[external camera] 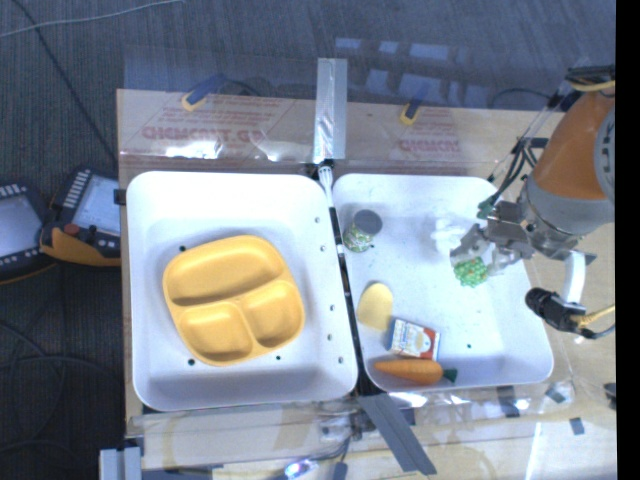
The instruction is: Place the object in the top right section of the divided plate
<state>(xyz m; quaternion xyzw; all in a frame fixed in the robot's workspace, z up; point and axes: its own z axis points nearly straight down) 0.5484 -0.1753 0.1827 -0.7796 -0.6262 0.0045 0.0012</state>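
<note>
**Q:** Jaws (pixel 478 253) — what state are they in?

**A:** I cannot tell. They sit low over the right bin (pixel 520 363), near its right wall, right at a small green leafy object (pixel 470 270). Whether that object is pinched or merely under the tool is not clear from this slant.

**Q:** So where is the task's thing?

**A:** If the green object is the target, it lies in the right half of the right bin, just beside a crumpled white item (pixel 447 234). The divided plate (pixel 233 297) is yellow and rests in the middle of the left bin (pixel 150 368), well apart from the arm.

**Q:** What else is in the right bin?

**A:** Near its left wall, a small round jar-like thing (pixel 362 227). Below that, a pale yellow piece (pixel 375 305). Toward the front edge, a little box (pixel 412 339) and a carrot (pixel 408 371) touching or nearly touching it.

**Q:** What could go wrong?

**A:** My judgement: the green object looks soft and irregular, so a grip could catch only a leaf and let it slip on the lift. The white item is close enough to be dragged along. The carry must cross the wall between the bins; a low path could knock the object loose. And the plate's sections are shallow, so a release off-centre could drop it into the wrong one.
</note>
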